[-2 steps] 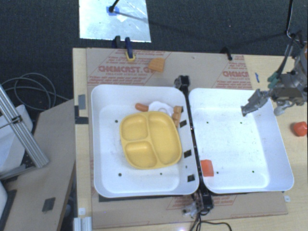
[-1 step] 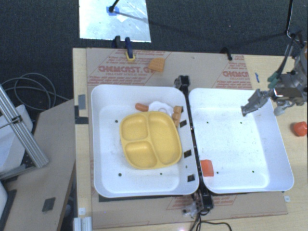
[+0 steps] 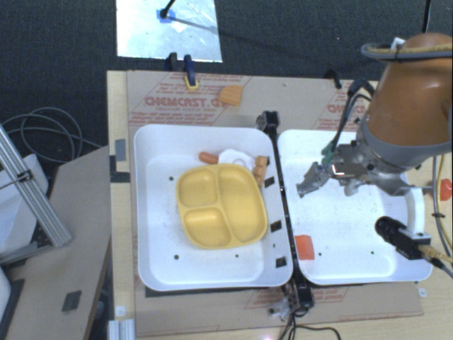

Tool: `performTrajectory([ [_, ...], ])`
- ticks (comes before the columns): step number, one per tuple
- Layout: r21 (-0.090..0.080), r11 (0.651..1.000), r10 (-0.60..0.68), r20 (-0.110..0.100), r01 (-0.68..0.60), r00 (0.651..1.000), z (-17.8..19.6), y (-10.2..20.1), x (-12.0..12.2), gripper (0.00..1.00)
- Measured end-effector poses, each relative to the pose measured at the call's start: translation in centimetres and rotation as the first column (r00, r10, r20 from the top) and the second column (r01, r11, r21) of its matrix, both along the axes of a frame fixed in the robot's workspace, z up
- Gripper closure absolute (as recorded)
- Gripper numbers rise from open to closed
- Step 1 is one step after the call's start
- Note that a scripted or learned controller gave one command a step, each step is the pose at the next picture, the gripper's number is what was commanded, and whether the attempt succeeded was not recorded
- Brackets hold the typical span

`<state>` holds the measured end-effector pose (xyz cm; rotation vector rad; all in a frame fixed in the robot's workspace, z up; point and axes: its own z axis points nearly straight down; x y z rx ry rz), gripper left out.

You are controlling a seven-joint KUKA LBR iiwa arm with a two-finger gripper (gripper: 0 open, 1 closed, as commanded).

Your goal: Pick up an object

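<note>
Arm (image 3: pixel 414 98) reached in from the right, orange band over the right bin (image 3: pixel 354 261), wrist angled down and left. Gripper (image 3: pixel 309 183) hung over that bin's upper-left area, near the divider; fingers too blurred to tell spread or pressed together, nothing seen between them. Orange block (image 3: pixel 304 246) lay in the right bin's lower-left corner, well below the gripper. Left bin (image 3: pixel 159 261) held a yellow 3-compartment tray (image 3: pixel 221 205), with a small orange piece (image 3: pixel 208 158), a white item (image 3: pixel 236 159) and a tan piece (image 3: pixel 261 166) just above it.
</note>
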<state>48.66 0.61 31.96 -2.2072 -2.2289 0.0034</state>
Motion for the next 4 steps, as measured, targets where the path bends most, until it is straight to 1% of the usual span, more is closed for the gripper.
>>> performTrajectory([
  [1,-0.004,1.0,-0.013,0.026,0.013,1.0,14.5,-5.7,0.1,0.0],
  [2,-0.003,1.0,-0.003,0.014,0.003,1.0,14.8,-5.3,0.1,1.0],
  [3,-0.003,1.0,-0.003,0.012,0.003,1.0,14.7,-5.3,0.1,0.0],
  [4,-0.004,1.0,0.001,0.017,-0.001,1.0,15.9,-5.3,0.2,1.0],
])
